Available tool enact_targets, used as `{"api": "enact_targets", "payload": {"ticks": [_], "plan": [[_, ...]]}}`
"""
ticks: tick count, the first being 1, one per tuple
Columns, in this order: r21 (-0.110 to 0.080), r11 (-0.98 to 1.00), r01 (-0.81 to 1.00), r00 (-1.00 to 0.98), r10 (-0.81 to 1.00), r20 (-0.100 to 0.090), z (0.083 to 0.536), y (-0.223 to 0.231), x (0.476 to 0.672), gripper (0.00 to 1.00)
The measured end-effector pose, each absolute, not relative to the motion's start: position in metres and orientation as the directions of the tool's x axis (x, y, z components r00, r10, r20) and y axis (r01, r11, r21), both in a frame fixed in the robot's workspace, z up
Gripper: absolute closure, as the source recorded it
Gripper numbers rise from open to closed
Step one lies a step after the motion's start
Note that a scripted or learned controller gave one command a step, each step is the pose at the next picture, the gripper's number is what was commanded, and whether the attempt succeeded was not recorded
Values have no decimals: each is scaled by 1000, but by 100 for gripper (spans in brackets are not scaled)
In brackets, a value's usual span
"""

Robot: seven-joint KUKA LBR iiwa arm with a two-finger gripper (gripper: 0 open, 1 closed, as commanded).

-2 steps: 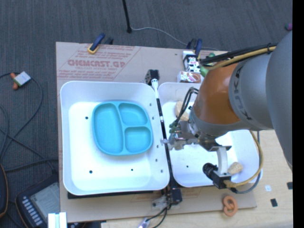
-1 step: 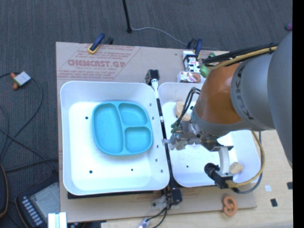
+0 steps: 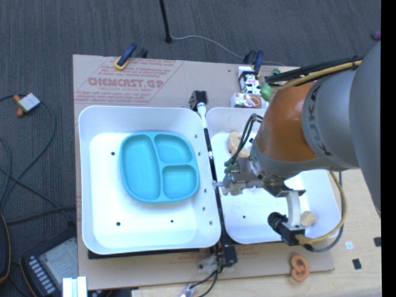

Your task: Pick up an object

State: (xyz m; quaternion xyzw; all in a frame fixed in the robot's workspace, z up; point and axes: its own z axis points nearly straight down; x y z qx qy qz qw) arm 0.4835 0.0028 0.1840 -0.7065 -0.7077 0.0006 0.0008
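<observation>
The pincer point(image 3: 230, 185) sits low over the left part of the right shallow white bin point(image 3: 322, 184), close to the divider between the two bins; whether it is open or closed I cannot tell, since the metal parts at the wrist blur together under the bulk of the grey arm with its orange band point(image 3: 288, 125). Nothing is visibly held.

Just beyond it, on the far side, a pale tan, lumpy object point(image 3: 236, 142) lies on the bin floor, partly hidden by the arm. A second small tan piece point(image 3: 307, 218) rests near the bin's near-right corner, beside a black fitting on the arm — well apart from the pincer.

To the left, the other shallow white bin point(image 3: 99, 166) carries a light blue plastic plate with three compartments point(image 3: 159, 167), lying flat. A small orange ring point(image 3: 299, 267) lies on the cardboard-covered desk point(image 3: 130, 82) outside the bins, at the near edge.

As a judgement, the tan lump next to the pincer is the likeliest target: it looks light and perhaps soft or crumbly, so a gentle grip across its narrower width from above would suit. The blue plate appears stiff, smooth and slippery — only its rim would offer a hold.
</observation>
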Motion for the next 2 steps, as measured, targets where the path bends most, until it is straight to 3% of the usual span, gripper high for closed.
{"api": "enact_targets", "payload": {"ticks": [1, 2], "plan": [[-3, -3, 1000, 3, 1000, -2, 141, -116, 483, 100], [-1, 1, 1000, -1, 1000, 0, 184, -35, 496, 100]]}}
